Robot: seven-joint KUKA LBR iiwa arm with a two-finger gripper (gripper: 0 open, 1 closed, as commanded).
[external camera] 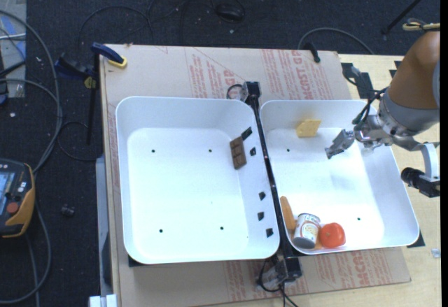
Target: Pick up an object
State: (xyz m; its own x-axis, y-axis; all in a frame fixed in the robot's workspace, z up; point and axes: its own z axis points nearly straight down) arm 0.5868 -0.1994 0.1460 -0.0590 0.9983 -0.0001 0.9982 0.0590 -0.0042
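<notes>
The gripper (339,144) hung over the upper part of the right bin (392,190), too small and dark to tell whether it was spread or pinched; nothing visibly held in it. Nearest candidate object was the yellow wedge (308,128), looked like a cheese or sponge piece, lying near the bin's far wall just left of the gripper, apart from it. Judged step: approach, before any grasp. Next move probably called for shifting left toward the wedge and descending squarely over it, or else travelling to the near corner, where a small can (306,229), a red tomato-like ball (332,235) and an orange carrot-like stick (287,213) sat crowded together, harder to isolate. A brown chocolate-bar-like block (239,154) lay in the left bin (140,180) by the divider.
</notes>
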